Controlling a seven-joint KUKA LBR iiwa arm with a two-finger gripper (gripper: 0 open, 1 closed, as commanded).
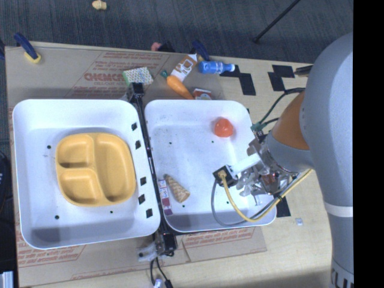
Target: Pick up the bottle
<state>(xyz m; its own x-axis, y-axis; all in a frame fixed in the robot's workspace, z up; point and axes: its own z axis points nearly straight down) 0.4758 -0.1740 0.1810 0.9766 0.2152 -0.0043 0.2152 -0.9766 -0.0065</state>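
Two shallow white plastic bins sit side by side on a cardboard-covered bench. The left bin (36, 125) holds a yellow three-compartment plastic plate (95, 168), lying flat near the bin's middle. The right bin (180, 116) holds a small round orange-red ball (223, 127) toward its far right corner and a tan ridged cone-shaped piece (177, 188) lying on its side near the bin's near left edge, well apart from the ball. The grey arm with its orange band (294, 125) reaches in from the right, and its two-finger gripper (243, 176) hangs low over the right side of the right bin, amid a cluster of metal parts and a looping yellow and black cable (231, 206) that curves down toward the bin's near wall. Whether the claw is spread or pressed together cannot be told here, as wrist hardware and cabling blur the tips; nothing is visibly caught in it. The small blue plastic bottle (213, 68) lies on its side outside both bins, on the bench beyond the far rim of the right bin, well apart from the gripper. Just to its left lie an orange carrot-shaped toy (179, 87) and a white and orange packet (184, 66), and further left a small green-patterned square pad (137, 75). A blue and yellow clamp (26, 47) grips the bench's far left corner.
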